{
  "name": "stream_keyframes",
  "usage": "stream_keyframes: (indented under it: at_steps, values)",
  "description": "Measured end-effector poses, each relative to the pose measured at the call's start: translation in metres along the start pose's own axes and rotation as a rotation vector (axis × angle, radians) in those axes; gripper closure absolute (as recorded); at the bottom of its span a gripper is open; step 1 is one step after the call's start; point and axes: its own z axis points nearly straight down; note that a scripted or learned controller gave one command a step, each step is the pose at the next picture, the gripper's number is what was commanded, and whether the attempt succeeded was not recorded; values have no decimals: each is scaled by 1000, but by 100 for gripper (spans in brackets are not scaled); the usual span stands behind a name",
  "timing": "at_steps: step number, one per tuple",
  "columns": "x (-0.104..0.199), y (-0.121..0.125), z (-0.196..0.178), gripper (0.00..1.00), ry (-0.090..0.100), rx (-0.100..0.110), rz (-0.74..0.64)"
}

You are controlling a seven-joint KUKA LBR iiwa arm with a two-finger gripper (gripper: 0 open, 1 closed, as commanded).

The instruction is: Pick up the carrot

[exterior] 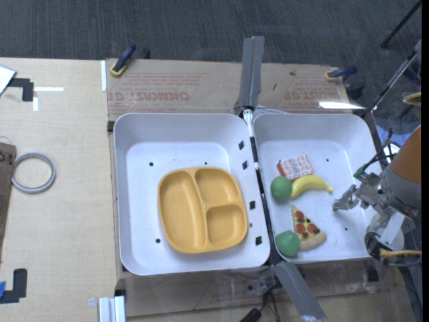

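My gripper (345,198) hangs low over the right part of the right bin (348,131), open, with nothing between its fingers. To its left lie a yellow banana (310,184), a pizza slice (306,227), a red and white packet (295,166) and two green balls (281,188) (287,243). The closest of these, the banana's tip and the pizza slice, are a short gap away from the gripper. I can make out no orange carrot shape among them.
The left bin (134,180) holds a yellow divided plate (203,208). A grey divider post (252,72) stands between the bins at the back. A tape roll (31,172) lies on the bench at far left. Cables hang by the arm at the right.
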Motion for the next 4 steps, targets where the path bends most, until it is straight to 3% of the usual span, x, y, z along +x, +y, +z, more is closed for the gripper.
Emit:
stream_keyframes:
  at_steps: [1,2,3,4]
  values:
    - [1,3,-3,0,2,-20,389]
    - [-5,10,-5,0,8,-21,697]
    - [-4,13,-4,0,4,-17,700]
    - [-5,12,-12,100,-3,-16,696]
